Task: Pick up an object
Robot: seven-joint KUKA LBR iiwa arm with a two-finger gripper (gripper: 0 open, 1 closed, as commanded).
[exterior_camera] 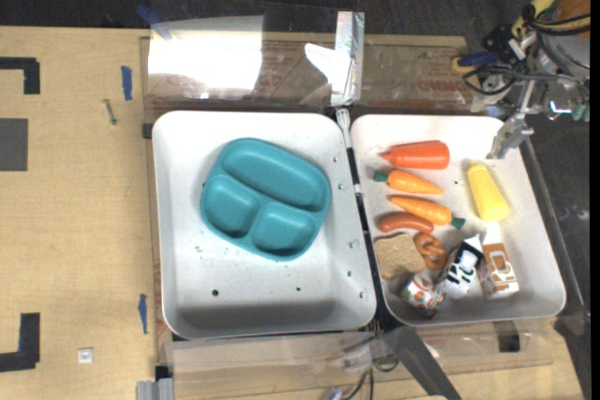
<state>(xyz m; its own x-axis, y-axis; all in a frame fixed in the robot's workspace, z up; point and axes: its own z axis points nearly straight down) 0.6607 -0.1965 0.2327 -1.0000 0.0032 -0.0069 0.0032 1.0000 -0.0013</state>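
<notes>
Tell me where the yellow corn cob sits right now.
The yellow corn cob lies in the right bin, near its far right side, right of the carrots and just below the hand.

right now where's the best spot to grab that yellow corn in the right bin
Grip the yellow corn across its middle, coming straight down from above. It lies flat, its long axis running roughly up and down the view, so the gripper should close across the narrow width. Its right side is bare bin floor; the carrots lie apart on its left.
</notes>
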